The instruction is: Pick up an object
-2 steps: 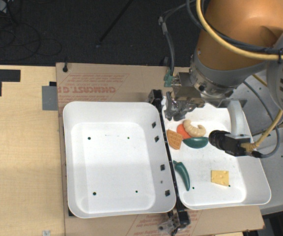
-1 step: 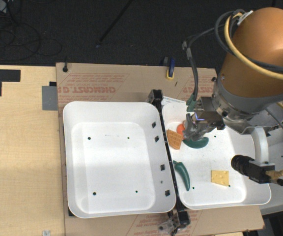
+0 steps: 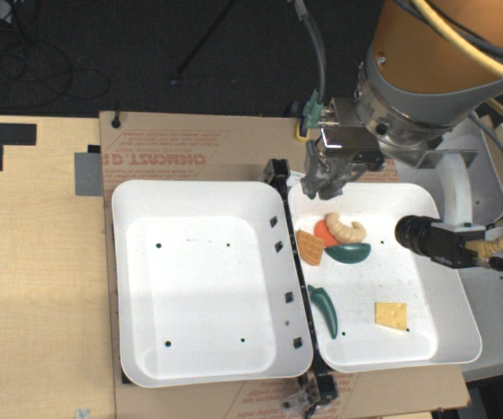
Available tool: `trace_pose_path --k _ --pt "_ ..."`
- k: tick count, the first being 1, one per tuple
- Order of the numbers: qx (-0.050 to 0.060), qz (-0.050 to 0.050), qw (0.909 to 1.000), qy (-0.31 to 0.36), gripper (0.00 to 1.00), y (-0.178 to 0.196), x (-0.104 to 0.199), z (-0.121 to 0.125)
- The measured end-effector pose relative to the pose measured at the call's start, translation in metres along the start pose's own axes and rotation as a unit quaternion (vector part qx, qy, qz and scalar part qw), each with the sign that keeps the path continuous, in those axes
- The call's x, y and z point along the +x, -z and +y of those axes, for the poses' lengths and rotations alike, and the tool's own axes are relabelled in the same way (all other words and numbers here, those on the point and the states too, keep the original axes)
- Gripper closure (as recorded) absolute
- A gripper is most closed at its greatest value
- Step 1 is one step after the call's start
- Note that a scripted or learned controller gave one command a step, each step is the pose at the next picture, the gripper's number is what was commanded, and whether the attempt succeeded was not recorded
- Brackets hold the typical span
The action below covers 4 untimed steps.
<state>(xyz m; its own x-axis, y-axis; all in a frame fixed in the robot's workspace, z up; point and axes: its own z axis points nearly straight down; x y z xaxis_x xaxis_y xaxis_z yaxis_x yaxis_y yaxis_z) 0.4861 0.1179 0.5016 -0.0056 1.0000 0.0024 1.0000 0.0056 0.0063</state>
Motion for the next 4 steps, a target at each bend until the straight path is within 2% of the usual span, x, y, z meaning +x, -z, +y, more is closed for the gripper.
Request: trace_pose_path --k 1,2,4 --pt "0.005 -0.002 1.0000 -0.001 0.00 -0.004 -0.002 -0.001" --pt "0.006 -0.003 1.0000 0.001 1.00 0.005 -0.001 0.000" --pt "0.010 -0.003 0.9999 0.008 1.00 0.023 0.001 0.000"
